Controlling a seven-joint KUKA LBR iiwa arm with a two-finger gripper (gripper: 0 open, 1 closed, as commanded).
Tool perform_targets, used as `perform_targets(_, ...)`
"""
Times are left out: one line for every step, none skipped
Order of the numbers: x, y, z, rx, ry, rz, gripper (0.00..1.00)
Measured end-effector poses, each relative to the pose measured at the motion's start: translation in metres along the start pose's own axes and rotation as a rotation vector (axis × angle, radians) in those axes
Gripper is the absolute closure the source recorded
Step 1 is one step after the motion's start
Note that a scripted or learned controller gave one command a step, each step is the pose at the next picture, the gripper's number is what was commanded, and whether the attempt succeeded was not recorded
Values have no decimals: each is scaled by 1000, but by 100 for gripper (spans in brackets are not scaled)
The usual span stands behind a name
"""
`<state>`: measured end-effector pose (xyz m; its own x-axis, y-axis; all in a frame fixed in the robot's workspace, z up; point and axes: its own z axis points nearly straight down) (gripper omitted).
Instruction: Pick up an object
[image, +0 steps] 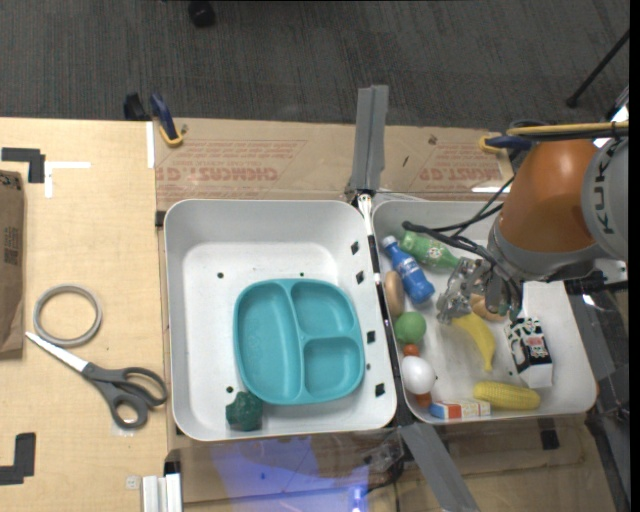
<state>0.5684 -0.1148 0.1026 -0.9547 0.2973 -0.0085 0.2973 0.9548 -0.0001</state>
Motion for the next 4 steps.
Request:
perform_targets(51,54,-90,0,6,86,100)
perform_targets(22,-43,-185,0,5,93,100)
perform_targets(22,-43,-185,0,5,92,0)
perform_targets(56,-86,-35,0,8,81,0)
